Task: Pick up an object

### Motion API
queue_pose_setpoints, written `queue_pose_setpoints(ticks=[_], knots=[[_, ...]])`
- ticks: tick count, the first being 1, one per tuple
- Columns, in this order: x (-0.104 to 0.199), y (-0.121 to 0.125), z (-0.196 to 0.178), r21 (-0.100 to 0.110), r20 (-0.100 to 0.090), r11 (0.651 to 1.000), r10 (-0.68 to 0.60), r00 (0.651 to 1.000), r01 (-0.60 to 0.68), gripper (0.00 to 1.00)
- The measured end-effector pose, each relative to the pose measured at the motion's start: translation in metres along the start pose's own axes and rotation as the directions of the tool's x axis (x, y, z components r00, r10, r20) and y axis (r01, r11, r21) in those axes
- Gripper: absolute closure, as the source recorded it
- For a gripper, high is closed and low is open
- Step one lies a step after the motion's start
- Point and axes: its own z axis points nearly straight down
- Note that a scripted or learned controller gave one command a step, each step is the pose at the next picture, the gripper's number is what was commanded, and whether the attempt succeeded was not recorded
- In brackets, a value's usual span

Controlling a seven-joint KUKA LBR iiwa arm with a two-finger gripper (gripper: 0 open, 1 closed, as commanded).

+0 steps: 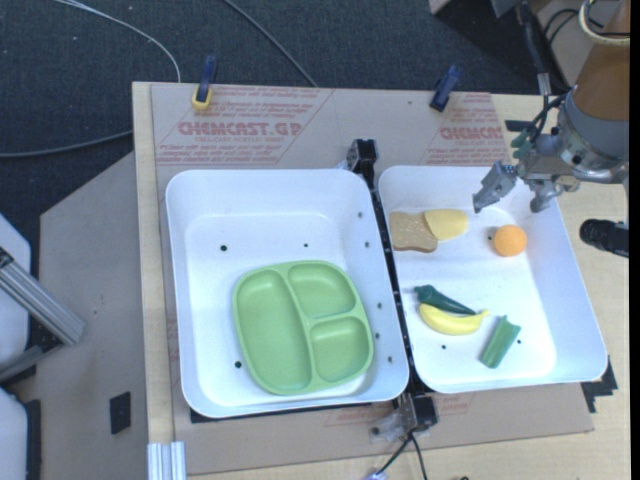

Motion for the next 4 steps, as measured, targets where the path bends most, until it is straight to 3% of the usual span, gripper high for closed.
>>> queue_pose_setpoints(ticks=[1,4], knots=[[0.000,0.002,-0.008,-0.014,0.002,1.000,-0.003,1.000,0.003,0.00],[-0.007,0.003,0.135,-0.008,0.001,1.000,-0.002,1.000,0.002,0.00]])
